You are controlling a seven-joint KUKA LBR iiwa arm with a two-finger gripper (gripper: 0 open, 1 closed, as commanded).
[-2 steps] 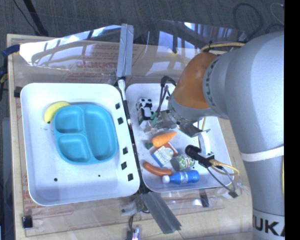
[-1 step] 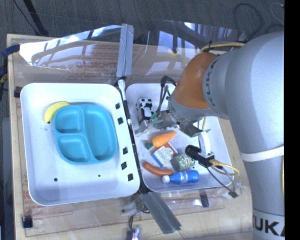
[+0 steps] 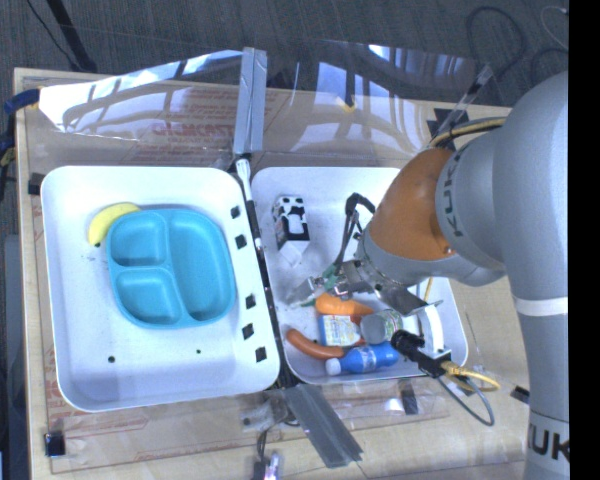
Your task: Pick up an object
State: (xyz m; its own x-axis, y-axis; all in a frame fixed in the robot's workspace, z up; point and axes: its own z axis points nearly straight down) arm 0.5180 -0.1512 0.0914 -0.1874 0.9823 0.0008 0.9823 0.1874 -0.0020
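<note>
Landmark: right bin (image 3: 268, 268). Along its near wall lie a blue bottle (image 3: 365, 359) and, beside it toward the left bin (image 3: 60, 268), a red-orange sausage-shaped item (image 3: 310, 345). Just beyond these, at the bin's middle, the gripper (image 3: 352, 286) sits low over an orange item (image 3: 340, 307), which lies directly below it; contact and grip state cannot be determined. Farther in, a black-and-white object (image 3: 291, 219) rests near the far wall. The left bin holds a blue divided plate (image 3: 170, 266) and a banana (image 3: 105, 220).
</note>
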